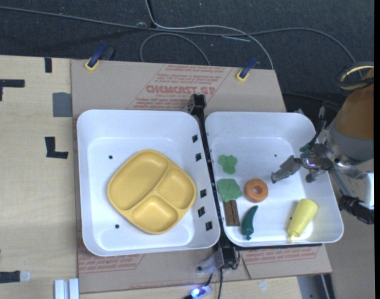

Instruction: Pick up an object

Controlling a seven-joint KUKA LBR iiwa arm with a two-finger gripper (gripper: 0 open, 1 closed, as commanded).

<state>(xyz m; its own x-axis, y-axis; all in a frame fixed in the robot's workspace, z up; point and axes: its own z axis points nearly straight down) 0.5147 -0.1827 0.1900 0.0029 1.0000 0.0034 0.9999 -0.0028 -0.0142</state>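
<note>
While my gripper hangs open, grasping nothing, just right of the donut, I log: corn lower right, pepper below.

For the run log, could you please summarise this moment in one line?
gripper: over right bin, holding nothing | nearest: orange ring | yellow tray: left bin

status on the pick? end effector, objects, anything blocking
End effector over right bin, holding nothing. Nearest: orange ring, yellow bottle, both loose. Nothing blocking.
</note>
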